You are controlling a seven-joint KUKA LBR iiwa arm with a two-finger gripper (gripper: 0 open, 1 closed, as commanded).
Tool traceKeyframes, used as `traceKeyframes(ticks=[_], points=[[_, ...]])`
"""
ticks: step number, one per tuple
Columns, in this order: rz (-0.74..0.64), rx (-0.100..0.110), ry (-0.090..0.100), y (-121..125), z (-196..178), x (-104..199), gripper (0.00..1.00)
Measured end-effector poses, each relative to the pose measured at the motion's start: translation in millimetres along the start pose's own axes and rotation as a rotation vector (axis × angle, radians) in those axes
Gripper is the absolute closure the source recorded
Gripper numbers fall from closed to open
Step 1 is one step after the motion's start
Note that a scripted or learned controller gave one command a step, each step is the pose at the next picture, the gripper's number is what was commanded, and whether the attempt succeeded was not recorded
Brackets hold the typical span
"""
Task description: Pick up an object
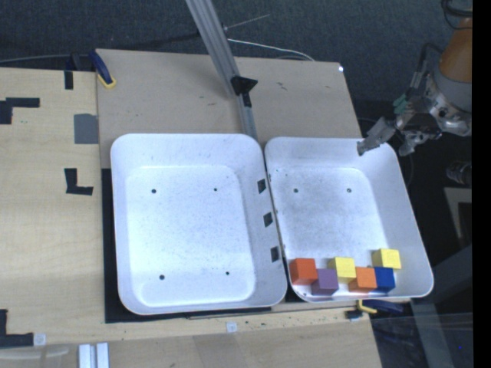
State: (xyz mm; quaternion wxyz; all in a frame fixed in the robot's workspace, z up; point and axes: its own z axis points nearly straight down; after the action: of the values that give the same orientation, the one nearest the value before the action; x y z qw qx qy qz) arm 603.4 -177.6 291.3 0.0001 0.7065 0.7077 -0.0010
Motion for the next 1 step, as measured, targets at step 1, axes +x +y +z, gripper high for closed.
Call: traceKeyframes(ticks=[1], points=[[0.000,0.008,0.002,1.7,85.4,8.5,0.00]])
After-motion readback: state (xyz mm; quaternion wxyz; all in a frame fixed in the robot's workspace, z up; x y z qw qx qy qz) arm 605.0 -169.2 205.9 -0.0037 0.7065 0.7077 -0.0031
